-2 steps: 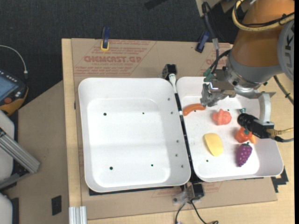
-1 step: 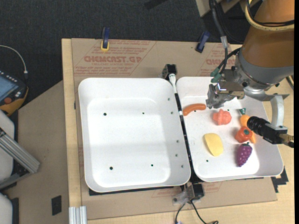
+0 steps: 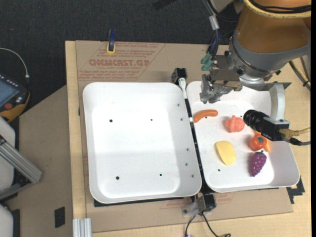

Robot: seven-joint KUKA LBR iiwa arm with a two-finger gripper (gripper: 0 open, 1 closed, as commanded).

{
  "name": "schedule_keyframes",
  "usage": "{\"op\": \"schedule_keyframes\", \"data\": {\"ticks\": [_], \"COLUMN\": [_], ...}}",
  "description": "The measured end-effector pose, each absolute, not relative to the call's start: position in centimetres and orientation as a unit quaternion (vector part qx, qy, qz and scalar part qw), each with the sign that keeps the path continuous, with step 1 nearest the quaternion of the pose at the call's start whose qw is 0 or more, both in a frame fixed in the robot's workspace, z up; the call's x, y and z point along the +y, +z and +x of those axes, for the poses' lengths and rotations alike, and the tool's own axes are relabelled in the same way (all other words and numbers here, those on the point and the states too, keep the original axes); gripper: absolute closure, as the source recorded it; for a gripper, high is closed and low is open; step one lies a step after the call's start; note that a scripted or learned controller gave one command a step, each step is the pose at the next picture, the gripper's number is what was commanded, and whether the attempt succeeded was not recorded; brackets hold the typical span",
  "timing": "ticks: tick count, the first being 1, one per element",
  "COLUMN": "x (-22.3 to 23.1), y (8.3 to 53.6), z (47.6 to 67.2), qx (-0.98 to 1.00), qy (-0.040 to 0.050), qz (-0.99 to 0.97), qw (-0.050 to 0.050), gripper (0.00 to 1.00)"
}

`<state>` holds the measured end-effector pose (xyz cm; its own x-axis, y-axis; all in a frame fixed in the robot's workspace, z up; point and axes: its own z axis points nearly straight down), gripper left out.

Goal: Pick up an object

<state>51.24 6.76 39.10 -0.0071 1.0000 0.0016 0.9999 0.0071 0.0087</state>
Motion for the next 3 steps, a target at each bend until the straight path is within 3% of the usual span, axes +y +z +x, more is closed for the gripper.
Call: {"op": "schedule_keyframes", "data": {"ticks": [1, 2, 3], "x": [2.5, 1.3, 0.4], "y": [33.3, 47.7, 35.2], "z": [49.1, 48.0, 47.8], "qx": [0.706, 0.707, 0.706], "qy": [-0.0028, 0.0074, -0.0051], "qz": [0.708, 0.707, 0.708], "qw": [-0.002, 0.006, -0.004], "gripper": [1.00, 1.00, 1.00]}}
